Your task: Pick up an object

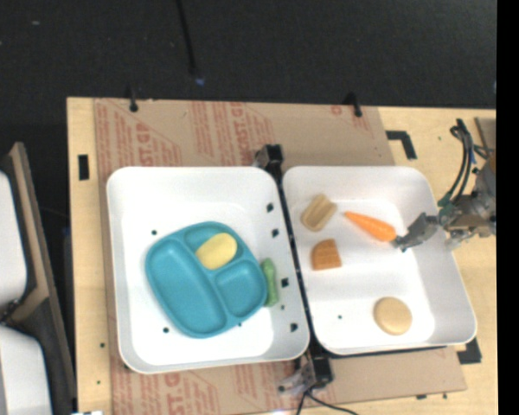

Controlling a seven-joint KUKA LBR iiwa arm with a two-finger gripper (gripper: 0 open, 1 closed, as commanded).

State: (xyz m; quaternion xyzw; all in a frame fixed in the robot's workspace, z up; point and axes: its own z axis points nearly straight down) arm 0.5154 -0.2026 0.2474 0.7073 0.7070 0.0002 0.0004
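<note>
Right bin point(432, 318): round bun point(393, 315) at 6 o'clock, orange block point(326, 254) left of centre, tan bread piece point(317, 213) at 10 o'clock. Carrot point(369, 225) at 12 o'clock, gripper point(413, 233) just beside its right tip; grip state: can't tell. Left bin point(130, 318): blue tray point(206, 277) holding a yellow lump point(216, 250).

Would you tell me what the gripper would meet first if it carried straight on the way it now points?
The gripper points leftward, and the carrot lies just ahead of its tip, so it would probably meet that first. Height above the right bin is unclear, so it might pass over.
</note>
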